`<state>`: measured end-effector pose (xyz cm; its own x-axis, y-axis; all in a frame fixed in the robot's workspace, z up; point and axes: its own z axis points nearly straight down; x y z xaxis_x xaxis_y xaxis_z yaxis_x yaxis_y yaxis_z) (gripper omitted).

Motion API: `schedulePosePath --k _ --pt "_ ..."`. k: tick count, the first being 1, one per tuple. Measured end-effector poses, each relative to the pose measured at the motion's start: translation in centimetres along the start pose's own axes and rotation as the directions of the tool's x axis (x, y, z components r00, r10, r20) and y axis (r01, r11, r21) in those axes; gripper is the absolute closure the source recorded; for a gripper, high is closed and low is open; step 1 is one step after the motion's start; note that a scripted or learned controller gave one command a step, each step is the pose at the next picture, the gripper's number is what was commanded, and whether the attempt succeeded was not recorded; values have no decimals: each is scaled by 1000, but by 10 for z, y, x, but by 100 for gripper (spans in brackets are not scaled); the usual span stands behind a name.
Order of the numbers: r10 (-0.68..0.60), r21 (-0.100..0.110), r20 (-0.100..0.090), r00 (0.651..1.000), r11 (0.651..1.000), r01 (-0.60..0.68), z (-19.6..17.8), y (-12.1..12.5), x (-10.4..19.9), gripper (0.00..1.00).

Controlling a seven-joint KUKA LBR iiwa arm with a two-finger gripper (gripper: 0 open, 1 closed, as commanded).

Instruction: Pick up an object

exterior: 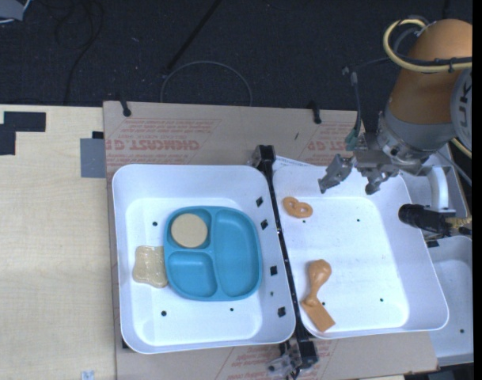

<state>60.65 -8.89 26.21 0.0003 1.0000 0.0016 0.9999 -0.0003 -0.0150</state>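
My gripper (354, 180) hangs over the far edge of the right bin (415, 291), fingers spread apart with nothing between them. A small tan pretzel (297, 208) lies in that bin near its far left corner, to the left of and a little nearer than the gripper. An orange drumstick-shaped piece (317, 291) rests near the bin's front left. In the left bin (138, 212) a blue divided plate (213, 253) holds a round tan cookie (188, 229), and a pale toast-like piece (149, 266) lies against the plate's left side.
A black divider (274, 236) runs between the two bins. A black cylindrical part (423, 216) juts in at the right bin's right rim. Cardboard (193, 133) lies under the bins, with cables on the dark floor behind.
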Motion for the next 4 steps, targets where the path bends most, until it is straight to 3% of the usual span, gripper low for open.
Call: schedulePosePath --k 1,4 --pt "-2 -11 1 1000 1000 2 -7 2 0 0" --pt "2 -7 0 1000 1000 -2 158 -15 4 0"
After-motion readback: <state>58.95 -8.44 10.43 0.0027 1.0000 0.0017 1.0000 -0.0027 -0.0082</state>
